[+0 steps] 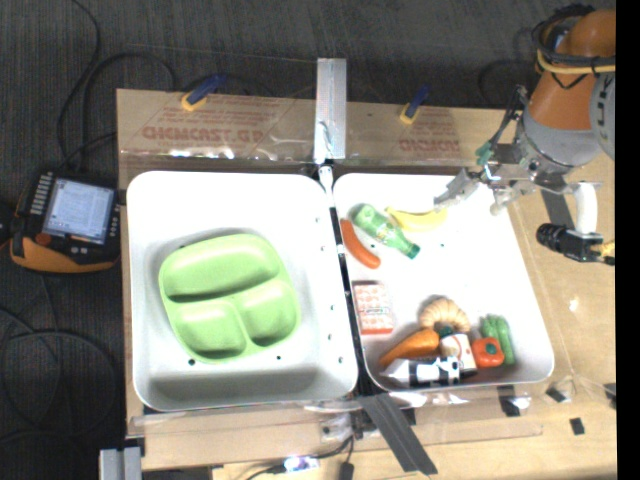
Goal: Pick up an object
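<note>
The worktop [140,128] carries 2 white bins. The left bin [150,368] holds a green divided tray [230,293]; the right bin [520,298] holds all the small items. The arm [570,78] reaches in over the right bin's upper right corner, and its hand [468,186] hangs just beside the right tip of a yellow banana [420,217]. Whether the hand is released or clenched I cannot tell; nothing visibly sits in it.

Biggest risk: the banana lies touching a green bottle [383,226], which in turn lies against an orange sausage-like piece [360,244]. A descent slightly off line would likely shove the banana into the bottle, or catch both. Next, the banana is curved and narrow, so a grasp at its tip could slip off. Smaller risk: the hand is near the bin's back wall, and a low approach might clip the rim.

The banana looks like the probable target: a small, smooth, plastic-looking toy, pale yellow, lying flat near the top of the right bin. The remaining items, a carrot [410,345], a croissant [443,313], a red-and-white card [372,306] and a cluster at the lower right, sit well apart from the hand.
</note>
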Robot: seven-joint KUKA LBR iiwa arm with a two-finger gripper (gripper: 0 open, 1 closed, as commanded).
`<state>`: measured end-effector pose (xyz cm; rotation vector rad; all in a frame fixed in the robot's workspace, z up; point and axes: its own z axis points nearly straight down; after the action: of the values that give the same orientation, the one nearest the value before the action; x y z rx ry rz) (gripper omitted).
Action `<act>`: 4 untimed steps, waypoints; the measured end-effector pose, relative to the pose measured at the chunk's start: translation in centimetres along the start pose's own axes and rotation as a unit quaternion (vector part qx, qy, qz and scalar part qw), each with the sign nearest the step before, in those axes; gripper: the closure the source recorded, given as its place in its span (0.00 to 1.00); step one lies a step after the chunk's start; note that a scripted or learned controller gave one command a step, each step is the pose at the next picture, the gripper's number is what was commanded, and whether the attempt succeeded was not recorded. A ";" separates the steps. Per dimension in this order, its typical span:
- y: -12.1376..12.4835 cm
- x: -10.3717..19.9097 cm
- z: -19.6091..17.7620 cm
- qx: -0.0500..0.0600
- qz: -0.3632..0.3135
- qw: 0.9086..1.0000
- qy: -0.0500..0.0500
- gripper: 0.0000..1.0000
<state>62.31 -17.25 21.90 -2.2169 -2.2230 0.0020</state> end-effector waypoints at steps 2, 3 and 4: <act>4.6 3.3 10.1 -0.015 -0.044 0.999 -0.008 1.00; -0.4 -0.6 12.8 -0.006 -0.073 0.997 -0.002 1.00; 1.4 -2.9 12.9 -0.006 -0.033 0.999 -0.001 1.00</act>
<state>63.73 -20.14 8.99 -2.1480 -2.3033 -0.0106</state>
